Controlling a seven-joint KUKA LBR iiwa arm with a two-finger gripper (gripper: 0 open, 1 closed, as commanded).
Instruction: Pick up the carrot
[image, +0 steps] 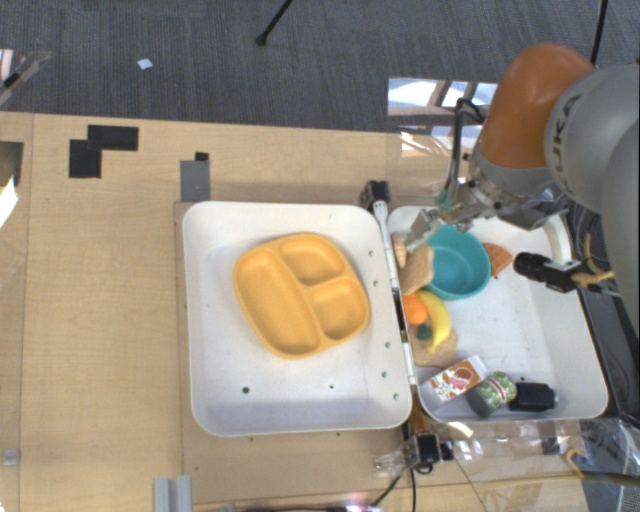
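Carrot (414, 308) right of centre, wedged against the banana (436, 318) — light, stiff, slick; pinch across its middle. Gripper (447, 210) state — cannot tell.

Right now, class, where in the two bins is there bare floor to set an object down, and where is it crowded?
Free: the left bin floor around the yellow divided plate, and the right bin floor between the teal bowl and its right wall. Crowded: the right bin's left side, with banana, bowl and packets.
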